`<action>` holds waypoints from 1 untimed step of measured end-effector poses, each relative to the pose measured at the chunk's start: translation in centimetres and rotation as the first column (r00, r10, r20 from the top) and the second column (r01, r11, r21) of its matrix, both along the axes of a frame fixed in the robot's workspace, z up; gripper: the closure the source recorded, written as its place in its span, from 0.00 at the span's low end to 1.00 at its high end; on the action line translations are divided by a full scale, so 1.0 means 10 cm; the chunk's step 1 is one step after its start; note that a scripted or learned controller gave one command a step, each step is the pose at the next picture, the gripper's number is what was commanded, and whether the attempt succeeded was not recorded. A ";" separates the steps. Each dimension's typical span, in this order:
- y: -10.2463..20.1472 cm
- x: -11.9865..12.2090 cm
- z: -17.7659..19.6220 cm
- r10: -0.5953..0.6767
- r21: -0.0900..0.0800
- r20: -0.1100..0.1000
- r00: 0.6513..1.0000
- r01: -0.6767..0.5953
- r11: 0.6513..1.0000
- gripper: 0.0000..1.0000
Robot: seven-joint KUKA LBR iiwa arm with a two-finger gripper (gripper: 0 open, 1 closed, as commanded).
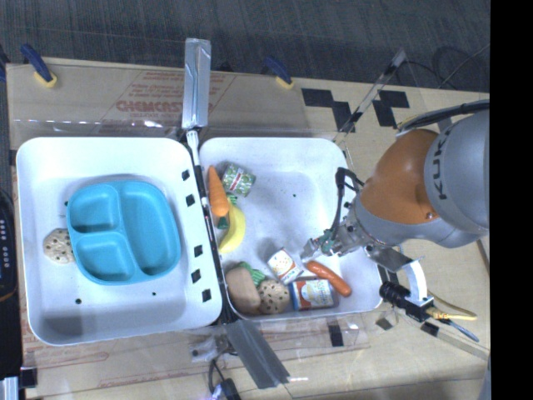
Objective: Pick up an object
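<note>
While the arm (433, 190) leans in over the near edge of the right bin (283, 152), its gripper (327, 244) hangs low above the bin floor, and I cannot tell from where I stand whether it is spread or pressed together; nothing visibly sits between its tips. Just beside it, slightly below and toward the bin's front wall, lies an orange carrot-like piece (330, 277), its long axis running slantwise away from the gripper toward the bin's corner. Touching that piece on its far side is a small jar with a label (312, 293), lying on its side, and a white carton (284, 265) sits just beyond the gripper toward the middle of the bin. I'd judge the orange piece the likeliest target, being nearest. Further off from the gripper are a cookie (272, 297), a brown potato-shaped thing (242, 285), a banana (232, 230), a second carrot (217, 193) along the divider, and a green-and-white packet (236, 179). Room looks tight at the front: the jar and the wall crowd the orange piece, so a closing pinch across its short width seems safest. Behind the gripper, toward the back wall, the floor is open. The left bin (42, 307), holding a blue divided tray (125, 227), lies well apart.
</note>
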State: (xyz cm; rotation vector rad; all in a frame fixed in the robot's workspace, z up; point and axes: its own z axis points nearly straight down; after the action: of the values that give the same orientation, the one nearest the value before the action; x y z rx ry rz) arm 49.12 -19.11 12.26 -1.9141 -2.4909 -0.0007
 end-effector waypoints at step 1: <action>-0.20 -0.14 0.33 -0.028 -0.001 0.001 1.000 0.028 1.000 1.00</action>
State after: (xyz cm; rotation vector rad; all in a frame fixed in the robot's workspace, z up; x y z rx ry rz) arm 47.75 -21.08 15.60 -1.9493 -2.4653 0.0004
